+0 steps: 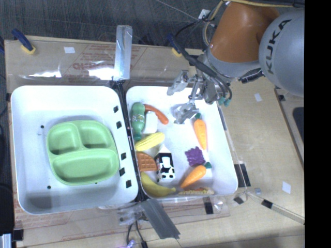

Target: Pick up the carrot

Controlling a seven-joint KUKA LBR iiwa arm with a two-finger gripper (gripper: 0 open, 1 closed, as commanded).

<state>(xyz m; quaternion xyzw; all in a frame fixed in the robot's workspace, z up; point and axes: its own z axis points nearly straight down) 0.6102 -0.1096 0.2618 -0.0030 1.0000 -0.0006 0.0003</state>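
Across the counter (258,138), right of centre, the right bin (223,138) holds toy food. Its upper right has the carrot (200,132), lying lengthwise, leaf end up. Just above hangs the gripper (194,98), fingers apparently spread, holding nothing. Best to descend straddling the carrot's middle, avoiding the grapes (194,156) below.

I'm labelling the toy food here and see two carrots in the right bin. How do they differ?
The upper orange plastic carrot lies nearly straight up the picture, just below the tool; the lower orange plastic carrot lies at a slant near the bin's front, beside the purple grapes. The upper one's tip points toward the front; the lower one's points front-left. Both are orange with green tops and lie in the right white bin.
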